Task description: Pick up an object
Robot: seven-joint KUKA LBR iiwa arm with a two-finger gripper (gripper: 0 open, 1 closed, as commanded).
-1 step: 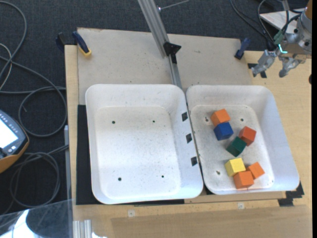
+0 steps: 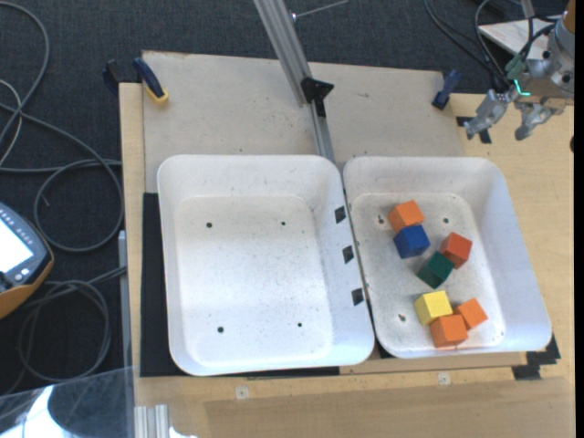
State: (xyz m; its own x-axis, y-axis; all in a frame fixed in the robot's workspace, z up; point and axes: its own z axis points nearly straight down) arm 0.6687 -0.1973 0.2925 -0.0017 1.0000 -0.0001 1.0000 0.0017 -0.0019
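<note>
Seven blocks in right bin, claw spread apart, gripping nothing, above bench beyond bin.

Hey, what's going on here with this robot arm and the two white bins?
The arm's gripper hangs open above the bench near the top right corner, outside the bins, with nothing between its fingers. The right bin holds seven small blocks: an orange one, a blue one, a red-orange one, a dark green one, a yellow one, and two more orange ones at the front. The left bin sits beside it. Nothing has been picked up yet.
</note>
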